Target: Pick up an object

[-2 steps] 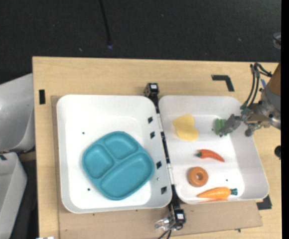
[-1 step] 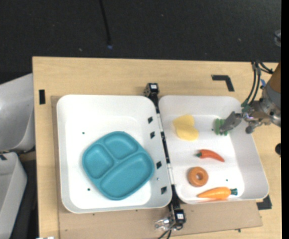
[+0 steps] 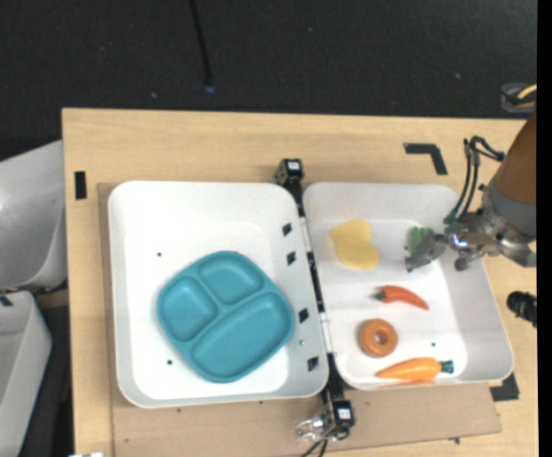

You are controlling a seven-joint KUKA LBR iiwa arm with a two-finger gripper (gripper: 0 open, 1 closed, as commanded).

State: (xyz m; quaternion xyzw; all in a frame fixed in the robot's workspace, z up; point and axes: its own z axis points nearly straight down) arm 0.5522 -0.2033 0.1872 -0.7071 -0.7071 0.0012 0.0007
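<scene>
Jaws (image 3: 426, 248): dark two-finger unit at the end of the grey arm, entering from the right and hanging low over the upper right of the right-hand shallow white bin (image 3: 466, 346). Whether they are released or clenched cannot be told; the tips merge into a small dark grey-green object (image 3: 419, 246) at the same spot, too blurred to identify or to judge as grasped.

Nearest item: pale yellow rounded soft-looking lump (image 3: 355, 244), just beside the jaws on the side toward the bin divider, lying flat on the bin floor.

Below the jaws: small red-orange toy chilli pepper with green stalk (image 3: 402, 296), lying crosswise, apart from the lump.

Further toward the near rim: orange ring-shaped doughnut-like piece (image 3: 379, 337), and beside it a plastic orange carrot with green top (image 3: 414, 369), lying along the near wall.

Left-hand shallow white bin (image 3: 133, 284): holds one teal three-compartment plastic plate (image 3: 224, 314), well apart from the jaws.

Support: light wooden desk (image 3: 200, 146) carrying both bins.

Step in hand, as judged: the reach and descent onto a candidate, apparently the dark item at the tips.

Next move, as judged: the jaws need to be confirmed straddling the item, then closed firmly and lifted straight up, keeping clear of the bin's far wall and the yellow lump alongside.
</scene>
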